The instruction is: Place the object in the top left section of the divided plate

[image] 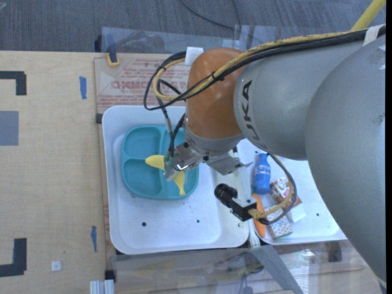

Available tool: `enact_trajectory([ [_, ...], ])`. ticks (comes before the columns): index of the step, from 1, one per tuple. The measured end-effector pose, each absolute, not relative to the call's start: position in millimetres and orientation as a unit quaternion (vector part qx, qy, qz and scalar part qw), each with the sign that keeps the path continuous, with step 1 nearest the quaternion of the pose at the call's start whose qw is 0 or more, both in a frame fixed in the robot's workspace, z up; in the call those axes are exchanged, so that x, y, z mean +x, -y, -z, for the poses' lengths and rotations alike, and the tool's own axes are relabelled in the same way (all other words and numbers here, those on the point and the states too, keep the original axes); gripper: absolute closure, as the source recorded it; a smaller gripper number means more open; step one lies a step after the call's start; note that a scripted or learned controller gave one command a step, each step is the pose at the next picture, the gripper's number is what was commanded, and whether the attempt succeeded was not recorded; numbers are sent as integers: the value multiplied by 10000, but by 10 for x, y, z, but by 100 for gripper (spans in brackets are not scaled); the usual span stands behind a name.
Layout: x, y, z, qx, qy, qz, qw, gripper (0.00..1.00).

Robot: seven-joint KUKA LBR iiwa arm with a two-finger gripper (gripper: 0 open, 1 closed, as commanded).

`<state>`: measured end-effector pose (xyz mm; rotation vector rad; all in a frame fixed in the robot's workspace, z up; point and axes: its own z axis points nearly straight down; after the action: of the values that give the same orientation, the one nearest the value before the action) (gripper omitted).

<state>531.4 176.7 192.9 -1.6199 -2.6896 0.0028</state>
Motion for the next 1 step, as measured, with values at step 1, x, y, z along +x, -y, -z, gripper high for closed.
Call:
enact_trajectory([
  [1,5477,-1246,-2624,-5467,8373,3,-9,100],
])
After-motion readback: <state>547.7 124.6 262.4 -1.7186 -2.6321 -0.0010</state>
